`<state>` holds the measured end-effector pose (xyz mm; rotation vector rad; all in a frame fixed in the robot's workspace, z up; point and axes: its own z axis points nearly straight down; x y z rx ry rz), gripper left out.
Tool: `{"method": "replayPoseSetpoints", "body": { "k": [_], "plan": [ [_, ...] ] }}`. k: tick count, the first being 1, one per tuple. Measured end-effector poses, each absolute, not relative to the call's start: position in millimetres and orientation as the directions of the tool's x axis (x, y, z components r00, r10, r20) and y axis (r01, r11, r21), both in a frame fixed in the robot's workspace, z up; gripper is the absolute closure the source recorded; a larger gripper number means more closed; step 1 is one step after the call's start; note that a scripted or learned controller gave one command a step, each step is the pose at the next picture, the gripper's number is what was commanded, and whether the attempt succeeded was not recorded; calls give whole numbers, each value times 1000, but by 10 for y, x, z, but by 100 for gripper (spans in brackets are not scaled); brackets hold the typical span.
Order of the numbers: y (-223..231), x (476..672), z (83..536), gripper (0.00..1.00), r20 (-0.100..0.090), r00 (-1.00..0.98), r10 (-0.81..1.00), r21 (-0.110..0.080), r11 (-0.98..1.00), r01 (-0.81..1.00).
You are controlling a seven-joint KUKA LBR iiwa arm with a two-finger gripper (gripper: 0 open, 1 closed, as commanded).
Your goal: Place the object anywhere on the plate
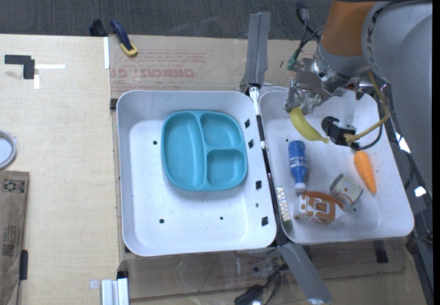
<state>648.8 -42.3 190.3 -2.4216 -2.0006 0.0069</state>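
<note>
From where I stand, the job looks barely begun. The blue plate (204,150) sits in the left bin (130,180) with all three of its compartments bare. The arm is over the far end of the right bin (392,221), and its gripper (302,99) is down just above the upper tip of the banana (306,125), which I take to be the object it is after. The tip seems to sit right under the fingers, maybe between them, but the wrist crowds the view and I cannot tell whether they have closed on it. The rest of the banana lies on the bin floor beside the blue bottle (297,165), with the carrot (365,170) off to the side. Grasp, lift, carry and release all remain.
</note>
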Motion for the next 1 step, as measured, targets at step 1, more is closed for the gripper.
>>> {"method": "replayPoseSetpoints", "body": {
  "k": [1],
  "plan": [
    [602, 6584, 1902, 100, -2, 203, 979, -2, -203, 979]
  ]
}}
